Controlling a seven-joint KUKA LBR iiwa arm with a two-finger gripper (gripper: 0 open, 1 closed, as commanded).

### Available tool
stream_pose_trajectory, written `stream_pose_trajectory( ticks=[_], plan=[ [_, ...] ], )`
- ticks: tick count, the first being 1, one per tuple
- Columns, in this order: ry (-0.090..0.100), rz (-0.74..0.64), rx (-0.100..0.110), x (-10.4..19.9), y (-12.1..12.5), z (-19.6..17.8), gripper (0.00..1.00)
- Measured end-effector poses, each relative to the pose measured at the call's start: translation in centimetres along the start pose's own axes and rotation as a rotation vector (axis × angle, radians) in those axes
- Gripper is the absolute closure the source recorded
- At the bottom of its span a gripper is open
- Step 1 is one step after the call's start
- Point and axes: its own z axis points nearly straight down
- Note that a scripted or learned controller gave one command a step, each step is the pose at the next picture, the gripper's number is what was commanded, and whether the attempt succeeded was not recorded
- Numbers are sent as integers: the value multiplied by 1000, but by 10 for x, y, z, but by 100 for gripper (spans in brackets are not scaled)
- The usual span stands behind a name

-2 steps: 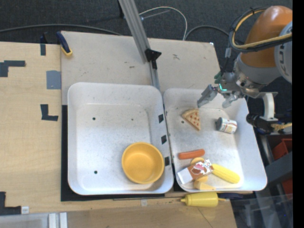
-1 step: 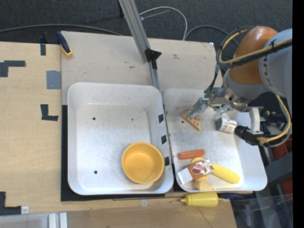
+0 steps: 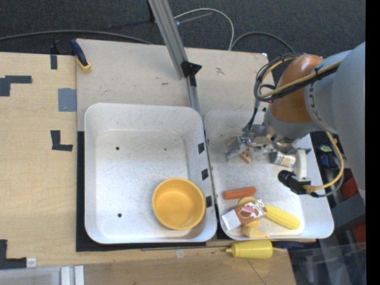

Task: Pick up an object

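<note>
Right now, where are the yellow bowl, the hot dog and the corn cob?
Yellow bowl [image 3: 177, 203]: camera view, centre of its inside, in the left bin.
Hot dog [image 3: 239, 192]: camera view, middle of its length, in the right bin.
Corn cob [image 3: 282, 217]: camera view, middle of the cob, in the right bin.

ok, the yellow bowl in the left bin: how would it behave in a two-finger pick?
The yellow bowl looks rigid and thin-walled, so probably light. It sits upright, so only a rim pinch seems feasible. Its smooth, rounded wall may slip or tilt, and it lies close to the left bin's near wall.

Yellow bowl [image 3: 178, 203], white bins [image 3: 101, 159]
</note>
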Motion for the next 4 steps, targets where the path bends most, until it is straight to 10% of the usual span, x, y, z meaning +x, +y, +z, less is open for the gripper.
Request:
stream_pose_trajectory(
  ticks=[1, 2, 4],
  plan=[
    [-2, 0, -8, 0, 0, 29, 0],
    [-1, -1, -7, 1, 0, 18, 100],
    [-1, -1, -13, 9, 2, -99, 100]
  ],
)
